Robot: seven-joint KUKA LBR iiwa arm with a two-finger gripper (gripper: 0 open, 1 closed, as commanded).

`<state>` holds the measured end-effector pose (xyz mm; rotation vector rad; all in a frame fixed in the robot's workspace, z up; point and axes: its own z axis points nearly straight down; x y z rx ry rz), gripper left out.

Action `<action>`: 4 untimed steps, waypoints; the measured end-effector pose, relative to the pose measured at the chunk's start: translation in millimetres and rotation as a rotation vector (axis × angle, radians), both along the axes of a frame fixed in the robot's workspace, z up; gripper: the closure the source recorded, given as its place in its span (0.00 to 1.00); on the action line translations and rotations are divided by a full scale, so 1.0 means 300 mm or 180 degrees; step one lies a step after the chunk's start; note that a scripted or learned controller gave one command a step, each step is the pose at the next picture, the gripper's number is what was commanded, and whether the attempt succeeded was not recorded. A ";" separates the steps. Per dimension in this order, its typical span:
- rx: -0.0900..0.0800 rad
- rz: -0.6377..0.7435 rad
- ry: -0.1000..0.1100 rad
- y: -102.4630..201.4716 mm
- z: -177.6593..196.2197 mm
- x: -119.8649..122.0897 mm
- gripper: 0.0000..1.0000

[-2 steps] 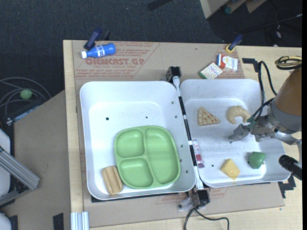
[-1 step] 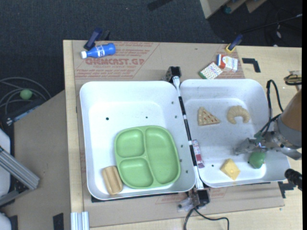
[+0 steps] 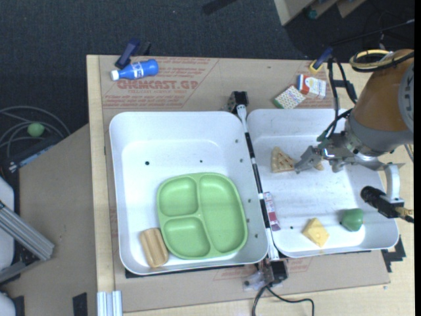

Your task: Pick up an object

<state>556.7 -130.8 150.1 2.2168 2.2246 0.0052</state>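
Note:
In the right bin (image 3: 309,127), a tan wedge of toast (image 3: 282,160) lies near the left wall. A yellow cheese block (image 3: 316,232) and a green round object (image 3: 352,220) rest near the front edge. My gripper (image 3: 310,161) hangs low over the right bin, just to the right of the toast wedge and close to touching it. Nothing is visibly lifted. The grey arm with its orange band (image 3: 388,94) reaches in from the right.
The left bin (image 3: 131,143) holds a green divided plate (image 3: 199,214) and a tan bread stick (image 3: 154,247). A red-and-white packet (image 3: 271,213) lies along the divider. A blue bottle (image 3: 135,70) and small cartons (image 3: 300,92) sit on the bench behind the bins.

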 end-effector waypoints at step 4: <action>-0.0010 -0.0007 -0.0004 0.038 -0.205 0.370 0.00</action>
